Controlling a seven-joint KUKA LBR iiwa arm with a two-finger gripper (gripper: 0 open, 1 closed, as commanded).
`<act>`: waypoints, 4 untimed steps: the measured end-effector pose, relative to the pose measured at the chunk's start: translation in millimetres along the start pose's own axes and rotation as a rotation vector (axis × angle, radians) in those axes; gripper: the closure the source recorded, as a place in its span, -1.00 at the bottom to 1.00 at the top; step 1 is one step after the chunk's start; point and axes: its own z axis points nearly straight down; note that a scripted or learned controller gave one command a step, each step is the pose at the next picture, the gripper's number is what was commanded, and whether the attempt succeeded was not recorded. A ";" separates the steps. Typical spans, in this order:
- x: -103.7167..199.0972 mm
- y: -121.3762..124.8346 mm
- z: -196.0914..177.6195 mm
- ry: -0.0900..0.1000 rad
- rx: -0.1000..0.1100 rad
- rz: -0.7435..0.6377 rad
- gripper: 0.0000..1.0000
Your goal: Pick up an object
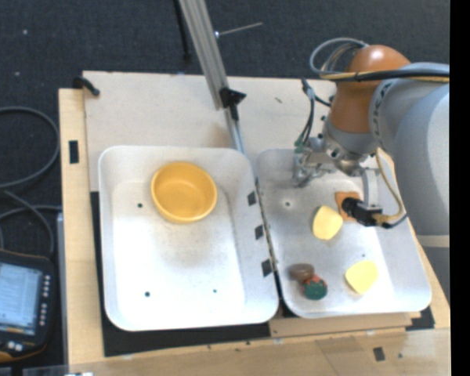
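Two bins [110, 233], gripper [309, 169] over rt bin's far-left corner, finger state prob. unreadable.

Gripper [304, 171] hangs over the right bin's [392, 296] far end; yellow bowl [184, 192] — alone — in left bin [125, 288].

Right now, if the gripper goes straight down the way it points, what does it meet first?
Most likely the bare floor of the right bin near its upper left corner. The gripper hangs there, and the pale yellow piece lies apart toward the bin's middle. Depth is hard to judge from this slanted view.
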 end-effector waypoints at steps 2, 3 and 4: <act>-3.4 8.0 -115.2 0.001 -0.004 -0.004 1.00; 55.0 5.1 -125.5 0.003 0.002 -0.009 1.00; 113.1 6.2 -127.4 0.004 0.002 -0.009 1.00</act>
